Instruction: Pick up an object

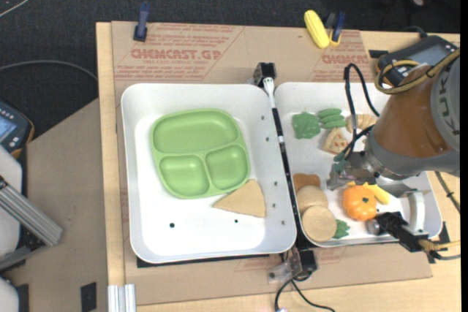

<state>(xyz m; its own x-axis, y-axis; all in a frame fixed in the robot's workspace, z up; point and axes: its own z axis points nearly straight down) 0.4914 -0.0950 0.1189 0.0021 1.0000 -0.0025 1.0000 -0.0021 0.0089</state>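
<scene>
Camera view, gripper point(342, 175) low in right bin point(289, 157), beside round orange pumpkin point(359, 202)

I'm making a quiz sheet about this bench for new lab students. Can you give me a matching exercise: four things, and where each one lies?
Things:
1. green divided plate
2. tan wedge
3. small orange pumpkin
4. yellow banana

Places:
A. on the board beyond the bins
B. right bin, below the tool
C. left bin, middle
D. left bin, touching the plate's near right corner

Pairs: 1-C, 2-D, 3-B, 4-A
</scene>
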